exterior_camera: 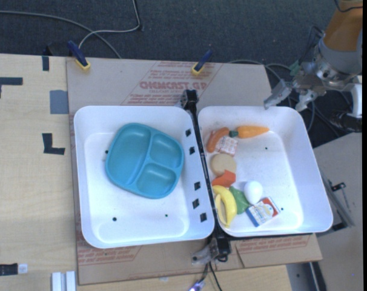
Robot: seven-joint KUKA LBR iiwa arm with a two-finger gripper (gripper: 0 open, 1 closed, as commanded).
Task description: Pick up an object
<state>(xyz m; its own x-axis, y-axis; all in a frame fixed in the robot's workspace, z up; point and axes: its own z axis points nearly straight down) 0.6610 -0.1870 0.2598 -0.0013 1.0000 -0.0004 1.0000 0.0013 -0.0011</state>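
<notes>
While parted and holding nothing, end effector [289, 98] above right bin's [309, 162] far rim.

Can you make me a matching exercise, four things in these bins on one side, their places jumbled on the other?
Things:
1. blue plate
2. carrot
3. banana
4. gripper

Places:
A. right bin, far edge
B. above the right bin's far rim
C. left bin
D. right bin, near left corner

Pairs: 1-C, 2-A, 3-D, 4-B
</notes>
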